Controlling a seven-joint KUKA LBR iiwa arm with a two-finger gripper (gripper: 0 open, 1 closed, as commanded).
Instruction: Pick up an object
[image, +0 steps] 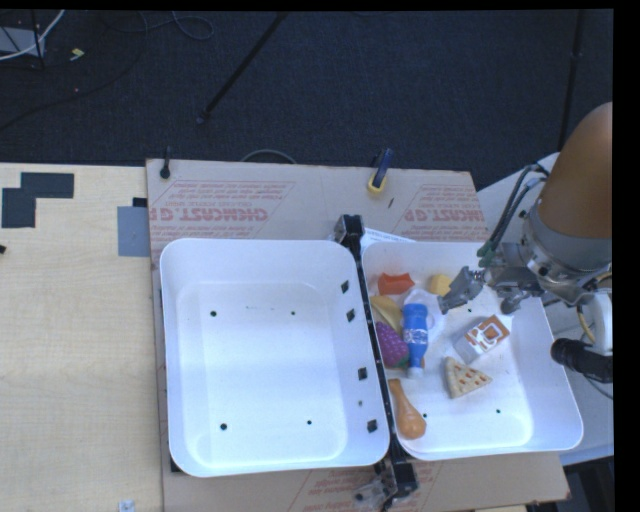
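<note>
Nearest the camera in the right bin (560, 440) there's an orange pear-shaped toy (406, 410), a waffle wedge (466, 379), a small carton (486, 334) and a blue bottle (414, 335), and the gripper (462, 290) hovers just behind the carton, can't tell its grip state, so I'd guess it's lining up and next needs to drop on one.

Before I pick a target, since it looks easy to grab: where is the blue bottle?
The blue bottle lies in the right bin, near its left wall, beside the purple grapes and above the orange toy.
</note>
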